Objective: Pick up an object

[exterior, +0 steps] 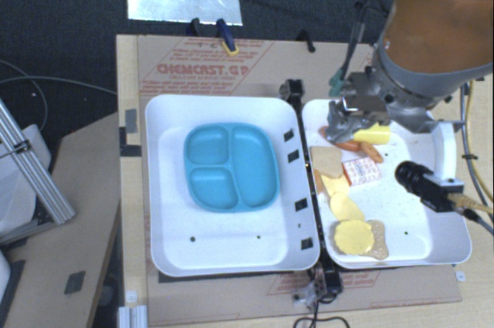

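Looked like the reach-in step: the gripper point(340, 124) hung at the 11 o'clock corner of the right bin point(436, 238), just over the orange piece point(363, 148), couldn't tell if open or shut, and next it needed a clean close.

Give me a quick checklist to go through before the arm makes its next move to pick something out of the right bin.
1. Claw positioned over the shallow white right-hand bin, at its far left corner: ok.
2. A candidate close by: the orange sausage-shaped toy lies right beside the claw: ok.
3. Claw free of any load: cannot tell; the arm's body hides it from above.
4. Candidate clear of its neighbours: not ok; the yellow plastic block sits against it and the tan toy bread slice is near.
5. Blue divided plastic plate out of the path: ok; it lies in the other bin.
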Motion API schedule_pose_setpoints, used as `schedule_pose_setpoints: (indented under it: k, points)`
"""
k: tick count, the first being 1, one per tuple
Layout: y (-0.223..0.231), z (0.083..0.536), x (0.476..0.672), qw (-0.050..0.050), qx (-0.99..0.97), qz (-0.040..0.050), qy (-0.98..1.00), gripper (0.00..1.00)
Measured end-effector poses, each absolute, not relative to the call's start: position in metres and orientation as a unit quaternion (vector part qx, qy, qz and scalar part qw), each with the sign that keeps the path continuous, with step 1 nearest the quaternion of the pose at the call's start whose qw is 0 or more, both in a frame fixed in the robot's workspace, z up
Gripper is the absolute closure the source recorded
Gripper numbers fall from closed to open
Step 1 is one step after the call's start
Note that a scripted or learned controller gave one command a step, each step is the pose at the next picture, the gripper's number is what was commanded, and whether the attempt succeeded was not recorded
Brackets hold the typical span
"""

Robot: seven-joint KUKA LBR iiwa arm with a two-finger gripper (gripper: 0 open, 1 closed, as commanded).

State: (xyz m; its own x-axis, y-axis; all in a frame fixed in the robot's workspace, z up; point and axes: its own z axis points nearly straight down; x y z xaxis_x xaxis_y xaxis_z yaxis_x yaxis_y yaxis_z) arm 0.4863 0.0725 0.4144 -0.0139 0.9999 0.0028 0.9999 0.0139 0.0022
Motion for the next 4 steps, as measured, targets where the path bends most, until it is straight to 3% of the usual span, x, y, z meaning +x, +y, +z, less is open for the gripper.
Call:
schedule_pose_setpoints:
  k: [1,2,3,4]
  points:
    - [0.124,0.494,0.487,-0.002,-0.704,-0.0053,-0.711,1.0]
    - [0.223,0.419,0.485,0.002,-0.702,0.0019,-0.712,1.0]
    - [0.234,0.247,0.493,0.003,-0.707,0.0078,-0.707,1.0]
    - [0.234,0.485,0.509,-0.004,-0.705,-0.0104,-0.709,1.0]
